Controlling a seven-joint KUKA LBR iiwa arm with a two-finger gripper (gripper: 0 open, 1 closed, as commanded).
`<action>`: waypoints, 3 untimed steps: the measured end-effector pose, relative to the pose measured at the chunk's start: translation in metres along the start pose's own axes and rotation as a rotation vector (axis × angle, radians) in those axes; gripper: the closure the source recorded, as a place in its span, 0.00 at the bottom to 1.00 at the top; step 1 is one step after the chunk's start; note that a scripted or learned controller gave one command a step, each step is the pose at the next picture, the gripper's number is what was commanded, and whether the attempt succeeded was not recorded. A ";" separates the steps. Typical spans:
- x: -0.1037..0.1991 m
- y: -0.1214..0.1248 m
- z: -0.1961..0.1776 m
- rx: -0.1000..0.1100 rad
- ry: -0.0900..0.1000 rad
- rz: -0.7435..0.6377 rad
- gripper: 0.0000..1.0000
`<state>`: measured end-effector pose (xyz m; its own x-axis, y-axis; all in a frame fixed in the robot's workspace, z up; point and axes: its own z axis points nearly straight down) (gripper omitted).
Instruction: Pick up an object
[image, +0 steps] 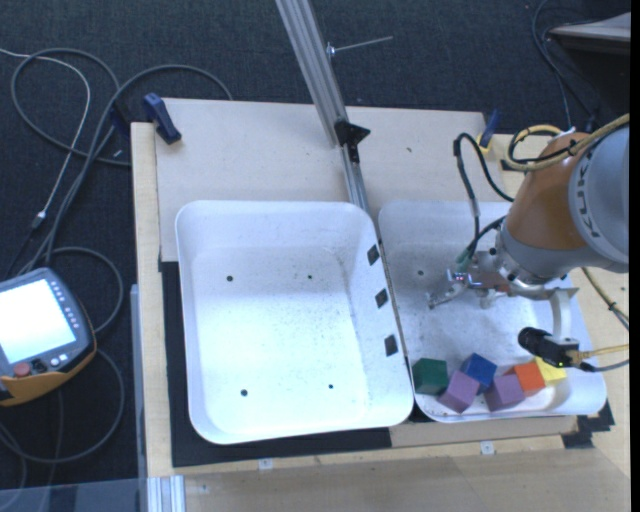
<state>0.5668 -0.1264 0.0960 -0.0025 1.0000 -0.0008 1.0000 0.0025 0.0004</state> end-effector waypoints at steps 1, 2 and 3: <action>-0.030 0.065 -0.004 -0.006 -0.002 0.001 0.00; -0.011 -0.004 -0.134 -0.007 0.000 0.002 0.00; 0.001 -0.029 -0.170 -0.005 0.000 0.001 0.00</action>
